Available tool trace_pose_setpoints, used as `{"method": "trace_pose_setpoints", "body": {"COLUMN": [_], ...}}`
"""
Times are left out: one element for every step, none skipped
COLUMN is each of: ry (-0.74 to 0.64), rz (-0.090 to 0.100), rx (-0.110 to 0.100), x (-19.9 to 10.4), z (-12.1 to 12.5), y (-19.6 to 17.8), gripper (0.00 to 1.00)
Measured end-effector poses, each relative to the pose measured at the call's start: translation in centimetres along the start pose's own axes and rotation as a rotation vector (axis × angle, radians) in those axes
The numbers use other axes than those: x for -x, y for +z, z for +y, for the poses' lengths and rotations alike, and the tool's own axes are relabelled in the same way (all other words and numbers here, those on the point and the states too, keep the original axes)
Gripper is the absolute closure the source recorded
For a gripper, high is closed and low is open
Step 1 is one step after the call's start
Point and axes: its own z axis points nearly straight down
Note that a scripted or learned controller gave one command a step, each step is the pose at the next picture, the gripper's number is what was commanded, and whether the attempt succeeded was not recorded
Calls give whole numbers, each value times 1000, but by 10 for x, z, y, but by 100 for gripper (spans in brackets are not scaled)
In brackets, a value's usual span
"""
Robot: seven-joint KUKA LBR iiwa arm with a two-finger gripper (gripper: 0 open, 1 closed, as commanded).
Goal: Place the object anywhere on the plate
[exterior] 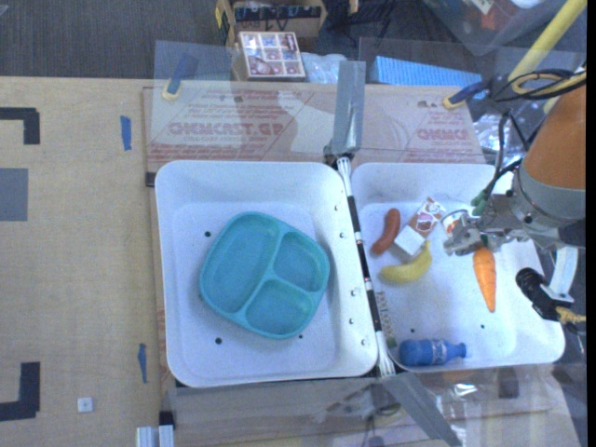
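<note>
- Camera view: two shallow white bins side by side on the bench, left bin (177, 194) and right bin (521, 338).
- In the left bin, a teal three-compartment plate (265, 273), lying flat, nothing on it.
- In the right bin, a cluster near the left wall: red sausage (386, 230), small white block (409, 241) just beside it, yellow banana (408, 267) touching the block from below, small red-and-white packet (426, 217) above.
- Near the bin's lower wall, a blue bottle (430, 350) lying on its side, well apart from the cluster.
- Orange carrot (484, 278) right of the banana, lying with its tip toward the lower wall.
- Gripper (463, 234) reaching in from the right, over the right bin, just above the carrot's thick end and near the packet.
- Cannot tell how wide the gripper stands, nor whether anything sits in it; too blurred and small.
- Carrot on the bin floor, at the gripper's lower edge; touching or apart, cannot tell.
</note>
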Motion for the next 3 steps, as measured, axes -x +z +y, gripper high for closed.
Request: {"method": "trace_pose_setpoints", "body": {"ry": [-180, -296, -231], "rz": [2, 0, 1], "rx": [-1, 4, 2], "x": [-68, -159, -262], "z": [-6, 22, 6], "y": [1, -6, 0], "gripper": [100, 100, 100]}}
